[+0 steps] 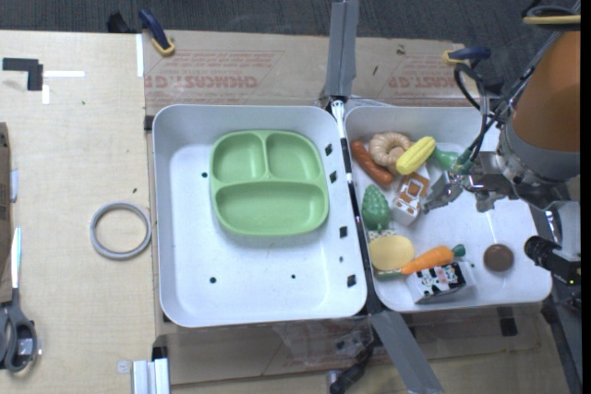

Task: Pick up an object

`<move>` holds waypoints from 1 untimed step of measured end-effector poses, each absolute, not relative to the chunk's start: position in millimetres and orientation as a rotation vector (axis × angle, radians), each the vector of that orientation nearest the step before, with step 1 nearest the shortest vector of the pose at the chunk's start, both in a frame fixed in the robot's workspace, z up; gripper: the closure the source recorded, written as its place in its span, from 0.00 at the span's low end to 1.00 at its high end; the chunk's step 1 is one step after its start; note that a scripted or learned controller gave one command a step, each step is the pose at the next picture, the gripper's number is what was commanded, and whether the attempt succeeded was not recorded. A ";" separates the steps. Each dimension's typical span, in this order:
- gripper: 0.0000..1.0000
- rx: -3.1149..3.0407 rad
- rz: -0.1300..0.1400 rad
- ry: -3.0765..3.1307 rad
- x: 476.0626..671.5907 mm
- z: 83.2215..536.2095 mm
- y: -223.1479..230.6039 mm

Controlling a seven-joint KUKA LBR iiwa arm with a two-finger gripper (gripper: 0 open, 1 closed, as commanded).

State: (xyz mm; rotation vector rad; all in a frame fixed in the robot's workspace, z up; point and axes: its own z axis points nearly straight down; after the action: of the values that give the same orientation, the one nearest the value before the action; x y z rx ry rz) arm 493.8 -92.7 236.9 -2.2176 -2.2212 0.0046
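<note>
The arm's orange band (563, 97) looms closest, carrying the pincer (450, 189) low into the right bin (517, 286), apparently after the small carton (412, 193) just left of it. Whether it is apart or closed I cannot tell. Beyond, the green divided plate (270, 183) waits.

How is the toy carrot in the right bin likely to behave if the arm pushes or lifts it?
The toy carrot looks like smooth moulded plastic, so probably stiff, light and somewhat slippery. Its round, tapered body suggests it may roll or pivot when pushed. It lies against the yellow round toy and beside the black-and-white carton, which could shift with it.
</note>
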 end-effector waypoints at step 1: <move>0.00 -2.091 0.003 -2.342 534.2 186.3 -135.6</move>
State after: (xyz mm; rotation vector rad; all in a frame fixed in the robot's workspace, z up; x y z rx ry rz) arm 534.2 -135.6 186.3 -2.0910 -2.3425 0.0028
